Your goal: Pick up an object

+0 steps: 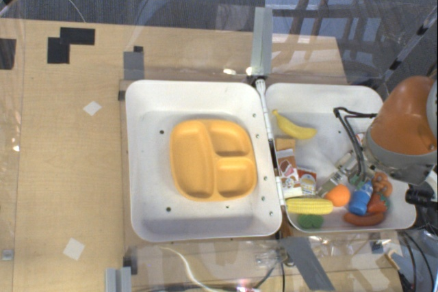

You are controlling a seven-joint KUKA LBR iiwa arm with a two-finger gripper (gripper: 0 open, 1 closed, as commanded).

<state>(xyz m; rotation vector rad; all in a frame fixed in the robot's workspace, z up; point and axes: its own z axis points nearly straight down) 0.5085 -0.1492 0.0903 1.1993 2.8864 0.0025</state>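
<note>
From my seat I see two white bins side by side on the bench; the left bin point(144, 167) holds a yellow divided tray point(212, 159) with three compartments, lying flat near its middle; the right bin point(321, 96) holds the loose items. A banana point(294, 126) lies near the dividing wall in the upper part; below it a small printed carton point(291, 174) rests against that wall, its print too small for me to read; an ear of corn point(309, 205) lies along the lower edge with something green point(309, 220) just under it. Toward the lower right corner an orange ball point(337, 195), a blue cylinder point(359, 200) and a red piece point(364, 217) crowd together, touching or nearly so. The arm point(407, 126) reaches in over that corner; the gripper point(344, 171) sits just above the orange ball, and whether it is spread or closed, or has hold of anything, I cannot tell.
</note>
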